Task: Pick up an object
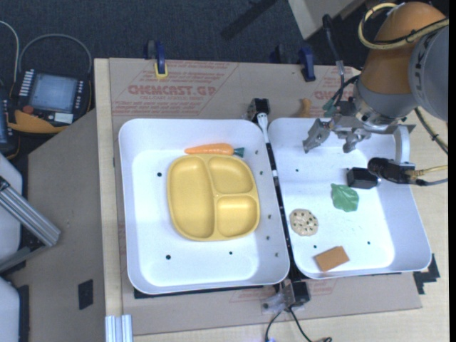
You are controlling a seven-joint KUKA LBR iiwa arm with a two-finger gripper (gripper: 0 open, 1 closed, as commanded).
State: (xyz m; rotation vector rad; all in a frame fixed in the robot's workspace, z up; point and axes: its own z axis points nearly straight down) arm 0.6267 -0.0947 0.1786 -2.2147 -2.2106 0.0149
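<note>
The gripper [331,141] hangs empty, fingers apart, over the right bin [388,226], the arm hiding its far corner. Red print on the board [228,77] reads roughly "CHEMCAST GP".

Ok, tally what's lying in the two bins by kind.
Plates: 1, the yellow plate
Food pieces: 4, the carrot, cookie, green leaf, brown cracker
Total: 5

My arm [399,48] runs off the picture's right edge, above the right bin [406,244]. My wrist [372,109] covers part of that bin's far rim. Inside the bin, the green lump [345,197] is too small to name, perhaps a crumpled leaf.
</note>
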